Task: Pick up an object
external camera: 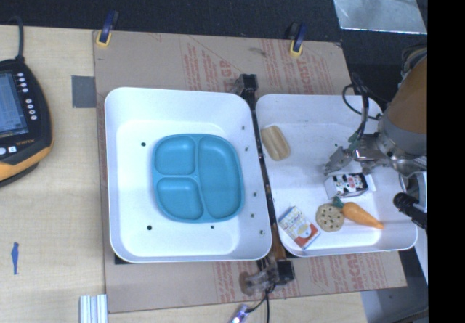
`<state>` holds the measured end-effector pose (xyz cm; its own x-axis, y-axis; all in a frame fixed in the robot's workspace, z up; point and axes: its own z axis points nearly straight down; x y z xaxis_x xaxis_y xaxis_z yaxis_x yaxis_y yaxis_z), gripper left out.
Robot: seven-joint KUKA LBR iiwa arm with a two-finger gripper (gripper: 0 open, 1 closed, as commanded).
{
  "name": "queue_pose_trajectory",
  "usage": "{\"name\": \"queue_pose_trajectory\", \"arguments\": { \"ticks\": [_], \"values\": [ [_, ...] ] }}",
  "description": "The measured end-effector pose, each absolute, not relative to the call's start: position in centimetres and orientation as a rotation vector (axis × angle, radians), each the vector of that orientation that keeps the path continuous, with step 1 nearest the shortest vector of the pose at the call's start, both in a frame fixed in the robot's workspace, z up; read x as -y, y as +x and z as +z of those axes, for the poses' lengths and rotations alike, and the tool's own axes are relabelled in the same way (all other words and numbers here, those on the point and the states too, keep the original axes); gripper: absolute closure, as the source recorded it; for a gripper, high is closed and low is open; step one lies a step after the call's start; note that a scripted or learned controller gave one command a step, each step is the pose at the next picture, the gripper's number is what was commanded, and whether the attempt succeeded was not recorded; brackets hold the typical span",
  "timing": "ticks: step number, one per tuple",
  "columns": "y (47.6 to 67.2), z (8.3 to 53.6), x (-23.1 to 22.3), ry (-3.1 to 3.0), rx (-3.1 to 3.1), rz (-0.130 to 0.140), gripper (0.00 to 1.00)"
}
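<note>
Orange carrot [361,215] lies near the right bin's [305,107] front edge, beside a cookie [330,218]. Above them the gripper [354,157] hovers; whether its jaws are wide or narrow, I cannot tell.

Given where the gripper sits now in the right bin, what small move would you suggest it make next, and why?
I would probably lower the gripper straight down a little onto the small card-like packet just beneath it. The gripper hovers over that spot, nothing shows between its fingers, and the carrot and cookie lie further toward the bin's near edge, so the packet looks the closest target.
</note>
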<state>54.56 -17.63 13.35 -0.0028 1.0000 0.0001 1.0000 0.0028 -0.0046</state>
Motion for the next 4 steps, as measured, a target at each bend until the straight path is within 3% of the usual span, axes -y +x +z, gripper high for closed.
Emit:
{"name": "queue_pose_trajectory", "arguments": {
  "ticks": [1,2,3,4],
  "values": [
    [57.4,12.0,20.1,-2.217,2.224,0.003,0.00],
    [55.3,13.8,20.0,-2.213,2.226,0.005,0.00],
    [52.9,10.1,18.6,-2.235,2.247,-0.007,0.00],
    [58.8,9.2,20.5,-2.219,2.223,0.001,0.00]
  ]
}}
